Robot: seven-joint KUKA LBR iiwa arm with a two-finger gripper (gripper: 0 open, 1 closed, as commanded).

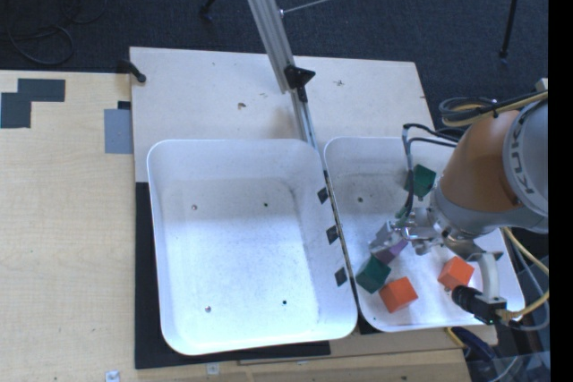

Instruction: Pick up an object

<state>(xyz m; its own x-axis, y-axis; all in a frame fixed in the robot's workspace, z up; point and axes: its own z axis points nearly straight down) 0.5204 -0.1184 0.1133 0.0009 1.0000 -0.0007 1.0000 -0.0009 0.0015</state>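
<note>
Gripper [391, 243] is positioned low in the right white bin [358, 165], beside a dark green block [372, 275]; finger state cannot be determined.

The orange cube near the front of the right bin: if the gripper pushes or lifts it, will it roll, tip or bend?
The orange cube has flat faces and sharp edges, so it would probably slide, not roll. It looks solid and stiff, likely keeping its shape when squeezed. A dark green block sits close beside it and may be nudged too.

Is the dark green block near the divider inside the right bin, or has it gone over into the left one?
Inside the right bin. The dark green block lies on its floor just right of the divider, beside an orange block, below the tool.
</note>
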